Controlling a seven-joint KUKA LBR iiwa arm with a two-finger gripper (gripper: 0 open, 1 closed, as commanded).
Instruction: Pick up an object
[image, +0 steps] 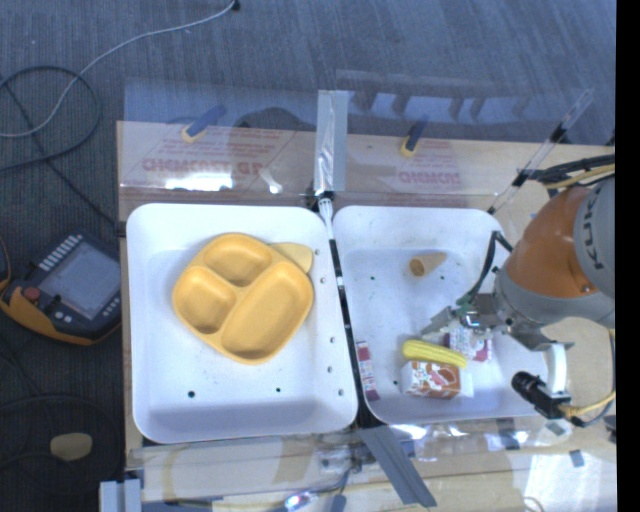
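White bins sit side by side on the bench, left bin (150, 330) and right bin (385, 240), touching along the middle divide. Left bin holds a yellow three-compartment plate (243, 297), lying flat near the bin's centre; a pale yellow piece (297, 256) peeks from under its upper right edge. Right bin: a small tan cone-shaped item (427, 265) lies alone in the upper middle, well apart from the rest. Lower down, a yellow banana-like object (434, 352) rests on top of a red-and-white packet (433, 379); the two touch. A small red-and-white strip (364, 366) lies against the bin's left wall. Arm (560, 262) reaches in from the right, orange band over the bin's right wall. Gripper (468, 322) is low inside the right bin, just beside the banana's right end and over a pink-white patterned item (477, 344). Finger state: cannot tell; the wrist body hides the tips, and nothing can be seen pinched between them. Outside the bins, a pendant with a screen (70, 290) lies on the carpet at left, cables trailing above it.
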